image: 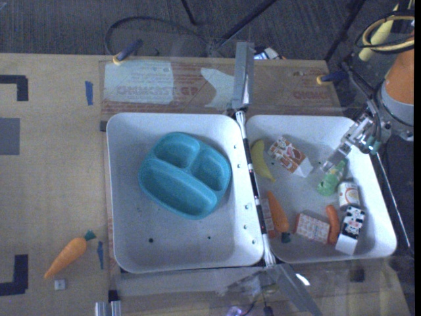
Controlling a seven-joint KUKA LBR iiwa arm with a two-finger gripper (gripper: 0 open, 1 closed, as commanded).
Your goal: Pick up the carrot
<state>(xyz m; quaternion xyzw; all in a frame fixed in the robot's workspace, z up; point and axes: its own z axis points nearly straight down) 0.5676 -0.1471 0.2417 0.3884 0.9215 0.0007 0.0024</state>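
Currently the approach is being made: the gripper [341, 151] is being held over the right bin [385, 242], near a green bottle [329, 182]. Whether it is open cannot be told. A carrot [277, 213] is lying by the bin's left wall; a move across and down is being called for.

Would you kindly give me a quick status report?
Gripper above green item, right bin. Carrot lying free by divider. Banana, cartons nearby.

Orange carrot [277, 213], teal plate [185, 174], yellow banana [262, 159], white bins [125, 196].
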